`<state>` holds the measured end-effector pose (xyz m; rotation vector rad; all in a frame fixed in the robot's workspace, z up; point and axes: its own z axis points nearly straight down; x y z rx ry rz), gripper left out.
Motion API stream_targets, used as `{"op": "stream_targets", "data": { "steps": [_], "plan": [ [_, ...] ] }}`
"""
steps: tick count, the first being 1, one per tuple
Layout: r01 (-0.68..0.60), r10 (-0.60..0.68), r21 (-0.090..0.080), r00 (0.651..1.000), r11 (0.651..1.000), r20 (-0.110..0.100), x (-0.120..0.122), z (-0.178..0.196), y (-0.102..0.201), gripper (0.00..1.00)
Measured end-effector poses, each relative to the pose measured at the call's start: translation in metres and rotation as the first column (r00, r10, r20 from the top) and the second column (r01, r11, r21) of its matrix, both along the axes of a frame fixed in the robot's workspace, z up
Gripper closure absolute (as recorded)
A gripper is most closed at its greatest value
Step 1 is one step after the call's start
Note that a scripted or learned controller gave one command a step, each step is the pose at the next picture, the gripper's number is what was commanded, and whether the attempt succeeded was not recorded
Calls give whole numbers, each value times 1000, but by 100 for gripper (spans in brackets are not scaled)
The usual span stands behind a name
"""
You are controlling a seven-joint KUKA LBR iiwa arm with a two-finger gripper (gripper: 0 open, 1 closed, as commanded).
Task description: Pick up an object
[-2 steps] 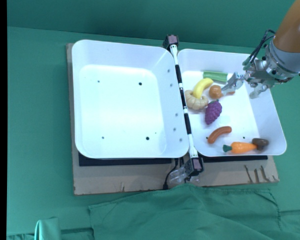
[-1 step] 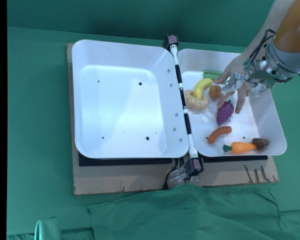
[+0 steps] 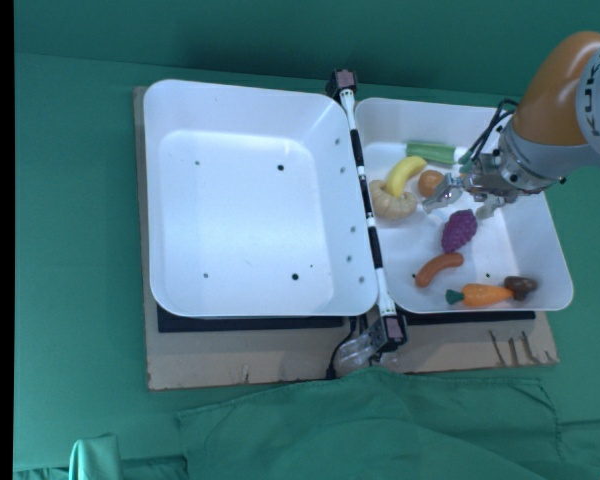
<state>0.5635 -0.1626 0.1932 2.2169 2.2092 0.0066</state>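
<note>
The right bin [image 3: 545, 258] holds several toy foods. A yellow banana [image 3: 405, 173] lies beside a tan pumpkin [image 3: 392, 204], with a small orange ball [image 3: 431, 181] next to them. Near the back wall sits a green stalk [image 3: 432, 152]. Purple grapes [image 3: 458, 230], an orange-red sausage [image 3: 439, 268], a carrot [image 3: 480, 294] and a brown piece [image 3: 521, 287] lie toward the front. My gripper [image 3: 463, 200] hangs over this bin, just above the grapes and right of the orange ball. It is open, its fingers spread apart, with nothing between them.
The left bin [image 3: 180, 108] stands beside the right one, split from it by a black-and-white divider bar [image 3: 365, 208]. Both bins rest on a cardboard sheet [image 3: 240, 368] over green cloth. The arm's orange band [image 3: 560, 83] comes in from the upper right.
</note>
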Motion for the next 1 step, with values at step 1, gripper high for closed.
{"op": "stream_targets", "data": {
  "steps": [1],
  "plan": [
    [2, -2, 1, 1000, 1000, 2, 1, 10, 1, 100]
  ]
}}
